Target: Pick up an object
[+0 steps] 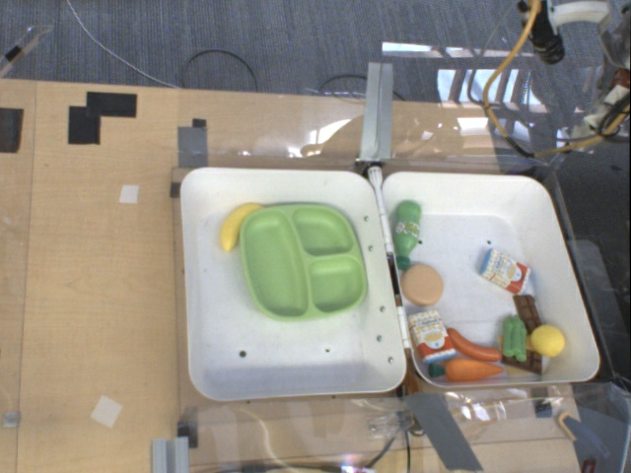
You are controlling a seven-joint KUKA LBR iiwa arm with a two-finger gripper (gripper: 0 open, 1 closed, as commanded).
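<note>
2 shallow white bins sit side by side on the wooden bench [89, 294], meeting along a centre seam. The left bin [212, 363] holds a green divided tray [301, 261] with 3 compartments, lying flat near the bin's middle, and a yellow banana [235, 225] tucked against the tray's upper-left edge, touching it. The right bin [537, 210] holds the loose items. A green bottle [406, 227] lies along the left wall near the seam, and just below it sits a round tan disc [423, 285], like a cookie or bun. Below that, a small carton with red and white print [429, 329] rests near the bin's lower left, with an orange carrot [471, 369] and a red-orange sausage-like piece [473, 346] just beside it along the front wall. A second small carton, white with blue and red [504, 270], lies apart toward the middle right. In the lower-right corner a brown chocolate bar [525, 312] lies tilted, a green leafy piece [514, 337] lies on top of it, and a yellow lemon [547, 340] touches it at the right. At the upper right, beyond the bin, part of the arm's hardware [577, 13] with yellow cabling [508, 67] is visible above the bench edge; whether the claw is open or closed cannot be told from here, and none of the objects is lifted.
</note>
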